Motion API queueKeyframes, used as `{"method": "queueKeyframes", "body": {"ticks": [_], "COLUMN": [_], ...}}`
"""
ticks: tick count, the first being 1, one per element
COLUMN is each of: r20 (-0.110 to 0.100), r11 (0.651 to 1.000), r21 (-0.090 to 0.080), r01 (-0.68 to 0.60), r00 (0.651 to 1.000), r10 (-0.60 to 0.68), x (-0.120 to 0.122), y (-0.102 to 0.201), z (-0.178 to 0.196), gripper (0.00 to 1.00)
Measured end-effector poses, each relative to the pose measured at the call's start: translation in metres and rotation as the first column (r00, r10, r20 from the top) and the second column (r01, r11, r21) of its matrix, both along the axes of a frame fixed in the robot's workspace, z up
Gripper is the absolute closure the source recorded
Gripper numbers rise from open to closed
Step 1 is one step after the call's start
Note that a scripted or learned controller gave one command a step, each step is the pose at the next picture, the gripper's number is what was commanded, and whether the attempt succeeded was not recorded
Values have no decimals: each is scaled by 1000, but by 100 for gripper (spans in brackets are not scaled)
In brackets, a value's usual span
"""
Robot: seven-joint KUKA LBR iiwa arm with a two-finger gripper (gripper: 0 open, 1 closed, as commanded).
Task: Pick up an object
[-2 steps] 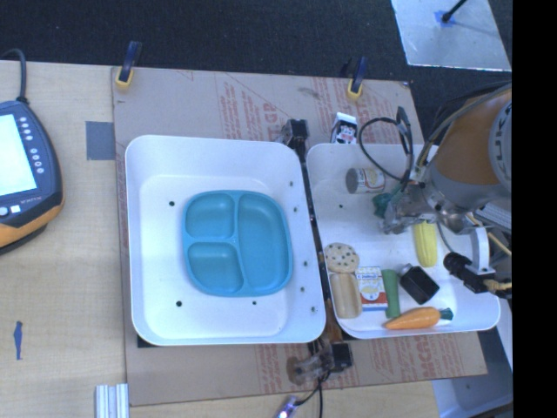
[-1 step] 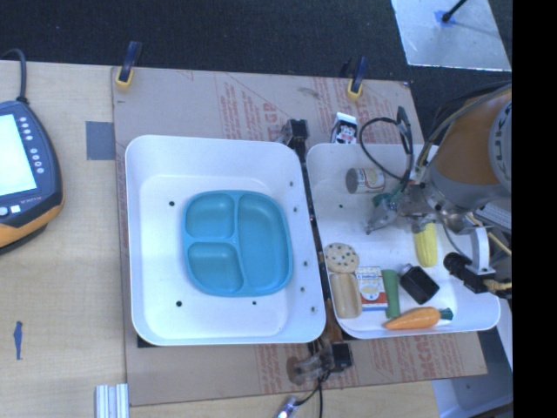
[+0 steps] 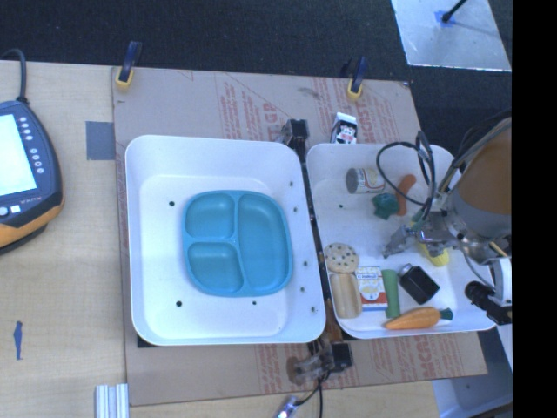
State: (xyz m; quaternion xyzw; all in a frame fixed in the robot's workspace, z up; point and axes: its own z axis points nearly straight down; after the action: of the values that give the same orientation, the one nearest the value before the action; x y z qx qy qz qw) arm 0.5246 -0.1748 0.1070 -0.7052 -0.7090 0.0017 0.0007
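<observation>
Lying in right bin (image 3: 348, 159) | carrot (image 3: 412, 320) (orange, green tip) | front edge

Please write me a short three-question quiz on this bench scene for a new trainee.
1. True or false: the blue plate lies in the right bin.
2. Which item lies nearest the front edge of the right bin? A) carrot B) can C) cookie
3. Fill in: the end effector is over the ____ bin.

Key: 1. False, it lies in the left bin. 2. A. 3. right.
</observation>
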Motion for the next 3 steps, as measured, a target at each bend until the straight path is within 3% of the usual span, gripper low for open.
{"method": "queueKeyframes", "body": {"ticks": [1,2,3], "r20": [1,-31,-1], "r11": [1000,1000,1000], "r21": [24,6,1], "r01": [-9,-2,1], "r00": [1000,1000,1000], "r10": [9,2,-1], "x": [63,125,109], "y": [-24,3,-3], "z": [-14,-20,-15], "gripper": [0,0,0]}}
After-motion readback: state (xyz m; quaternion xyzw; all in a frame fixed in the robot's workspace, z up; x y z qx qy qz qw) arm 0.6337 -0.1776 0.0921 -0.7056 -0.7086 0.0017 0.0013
